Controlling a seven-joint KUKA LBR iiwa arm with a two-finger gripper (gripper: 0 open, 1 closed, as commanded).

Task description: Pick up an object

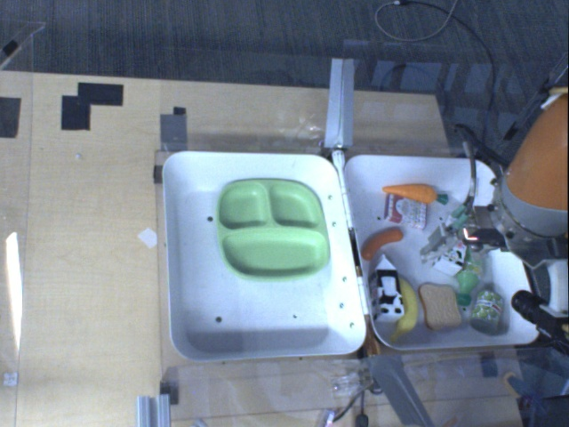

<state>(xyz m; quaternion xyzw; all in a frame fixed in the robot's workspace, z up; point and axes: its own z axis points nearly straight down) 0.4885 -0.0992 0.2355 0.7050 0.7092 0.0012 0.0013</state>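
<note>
The gripper (449, 236) was seen low in the right bin (364, 265); its opening could not be told. Carrot (411, 191), sausage (382, 241), bread (439, 306) lay crowded; a miss was judged likely.

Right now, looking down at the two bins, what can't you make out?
- Gripper, camera view: too small and cluttered to read its fingers.
- Arm: cut off by the right edge.
- Green bottle: partly hidden by the gripper.
- Packet under the carrot: print too blurred to read.
</note>
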